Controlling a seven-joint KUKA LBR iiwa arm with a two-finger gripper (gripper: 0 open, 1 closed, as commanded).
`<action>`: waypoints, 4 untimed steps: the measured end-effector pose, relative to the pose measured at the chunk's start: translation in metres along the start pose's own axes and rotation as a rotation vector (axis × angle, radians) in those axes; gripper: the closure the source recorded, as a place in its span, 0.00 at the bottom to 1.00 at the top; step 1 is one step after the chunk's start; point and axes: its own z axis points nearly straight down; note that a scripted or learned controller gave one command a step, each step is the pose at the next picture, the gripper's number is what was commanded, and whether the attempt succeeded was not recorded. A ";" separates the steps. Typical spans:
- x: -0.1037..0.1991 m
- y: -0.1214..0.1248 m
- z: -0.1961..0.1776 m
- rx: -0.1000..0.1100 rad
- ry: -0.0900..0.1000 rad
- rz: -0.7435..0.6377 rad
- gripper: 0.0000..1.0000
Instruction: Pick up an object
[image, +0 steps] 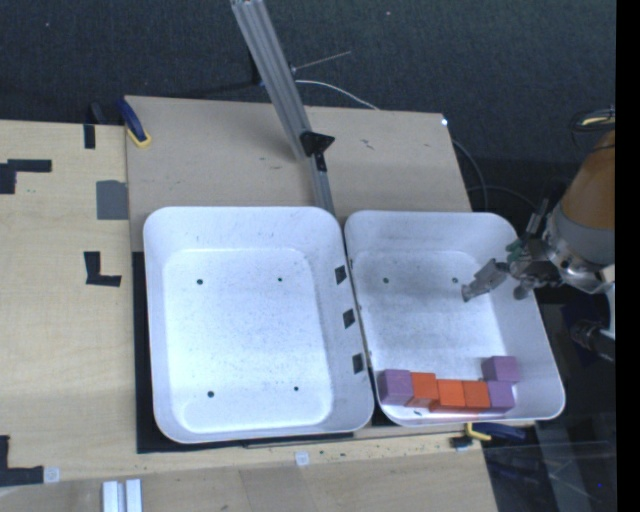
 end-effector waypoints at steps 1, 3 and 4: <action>0.054 -0.005 0.016 0.002 0.001 -0.003 0.00; 0.176 -0.054 0.000 0.003 0.002 -0.004 0.00; 0.173 -0.009 0.000 -0.001 -0.001 0.000 0.00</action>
